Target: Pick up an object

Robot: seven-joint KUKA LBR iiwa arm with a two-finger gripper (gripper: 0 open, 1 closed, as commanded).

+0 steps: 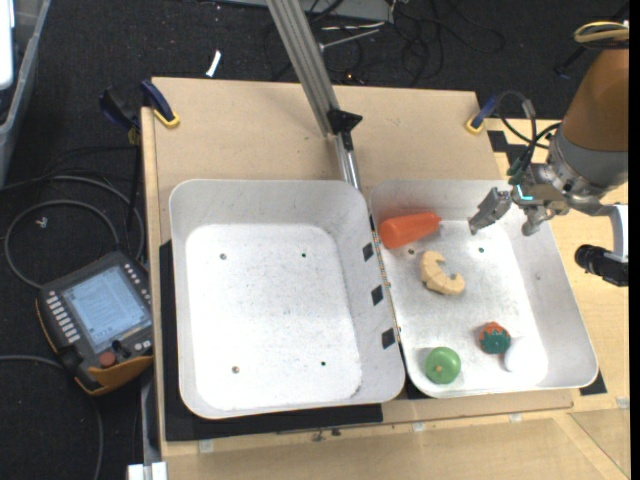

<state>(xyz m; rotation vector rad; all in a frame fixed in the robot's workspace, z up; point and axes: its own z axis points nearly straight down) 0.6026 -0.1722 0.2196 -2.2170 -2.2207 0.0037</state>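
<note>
In the right bin (560, 298) lie an orange carrot-shaped piece (408, 229) at the back left, a tan curved piece (442, 274) in the middle, a green ball (442, 365) at the front, and a small red and teal object (494, 338) at the front right. My gripper (510, 216) hangs over the back of this bin, its two fingers spread open with nothing between them. It is to the right of the carrot piece and above the tan piece in the view.
The left bin (190, 208) sits beside the right one on the wooden bench (260, 128). A metal pole (305, 53) slants in from the top. Clamps (160, 103) sit at the bench's back corners. A teach pendant (100, 313) lies on the floor left.
</note>
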